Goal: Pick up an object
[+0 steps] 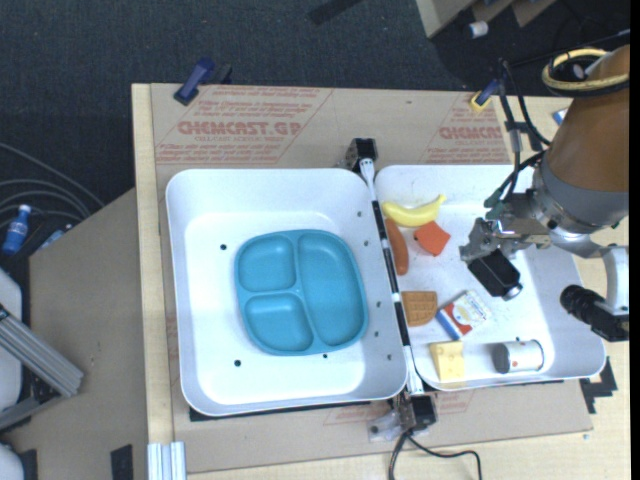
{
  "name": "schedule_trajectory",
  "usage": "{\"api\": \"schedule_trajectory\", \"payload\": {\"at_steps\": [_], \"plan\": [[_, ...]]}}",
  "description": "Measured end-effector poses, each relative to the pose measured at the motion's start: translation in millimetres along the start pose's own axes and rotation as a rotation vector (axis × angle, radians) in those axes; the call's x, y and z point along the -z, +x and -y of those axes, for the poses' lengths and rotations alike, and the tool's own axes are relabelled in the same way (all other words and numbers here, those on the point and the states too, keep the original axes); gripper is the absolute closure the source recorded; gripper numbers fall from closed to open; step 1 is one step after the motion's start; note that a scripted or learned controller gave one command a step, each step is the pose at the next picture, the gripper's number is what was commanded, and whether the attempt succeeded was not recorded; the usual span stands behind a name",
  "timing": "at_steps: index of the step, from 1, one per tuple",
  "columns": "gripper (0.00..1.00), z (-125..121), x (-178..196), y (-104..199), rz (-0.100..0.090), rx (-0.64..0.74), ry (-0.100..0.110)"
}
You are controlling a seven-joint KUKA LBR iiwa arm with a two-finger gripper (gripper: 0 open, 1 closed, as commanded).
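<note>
We see the arm (590, 148) cut off by the right edge, and its bulk hides the far right corner of the right bin (560, 368). We cannot tell how the fingers of the gripper (494, 268) stand. The print on the small packet (466, 314) is too small for us to read. We see the cables (30, 168) run off the left edge.

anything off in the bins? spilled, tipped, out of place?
Nothing stands out. The blue divided plate lies flat in the left bin. In the right bin the banana, orange block, cracker and other small items lie loose inside the walls, below the gripper.
</note>
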State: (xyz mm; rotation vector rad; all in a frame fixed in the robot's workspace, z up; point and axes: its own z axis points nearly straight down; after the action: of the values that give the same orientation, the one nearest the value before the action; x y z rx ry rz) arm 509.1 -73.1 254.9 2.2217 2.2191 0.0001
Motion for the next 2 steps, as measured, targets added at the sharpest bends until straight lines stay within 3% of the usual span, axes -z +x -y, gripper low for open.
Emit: {"api": "schedule_trajectory", "payload": {"at_steps": [1,2], "plan": [[1.00,9.0,4.8,-27.3,0.000,0.001,-0.001],[1.00,30.2,1.2,8.1,-0.002,0.002,0.004]]}}
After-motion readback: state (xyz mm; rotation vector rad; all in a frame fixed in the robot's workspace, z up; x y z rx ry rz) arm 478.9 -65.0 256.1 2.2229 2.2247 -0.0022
